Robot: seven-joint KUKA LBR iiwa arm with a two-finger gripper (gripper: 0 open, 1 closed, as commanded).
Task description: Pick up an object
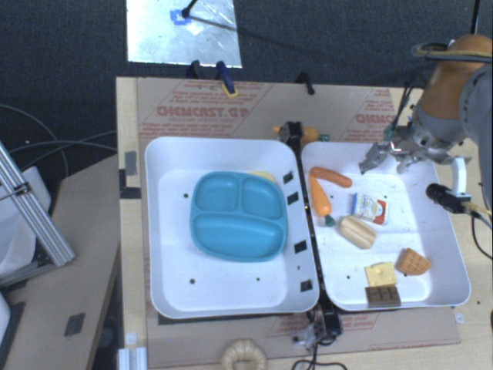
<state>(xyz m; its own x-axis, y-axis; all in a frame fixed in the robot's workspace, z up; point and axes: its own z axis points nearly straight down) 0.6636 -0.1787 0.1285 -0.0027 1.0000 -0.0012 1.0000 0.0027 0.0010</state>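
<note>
Overhead, arm (pixel 454 91) bent in from the right, gripper (pixel 383 159) hanging open and holding nothing above the right bin's (pixel 447 284) far edge. Below it, hot dog (pixel 331 177), carrot (pixel 320 197), carton (pixel 370 207), bun (pixel 358 231).

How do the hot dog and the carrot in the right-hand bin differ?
The hot dog is reddish-orange all along; the carrot is brighter orange with a green end. The hot dog lies nearly crosswise, the carrot points down toward the bin's near side. The hot dog sits farther back. Both are long, thin toy foods in the right bin, close to the divider.
</note>
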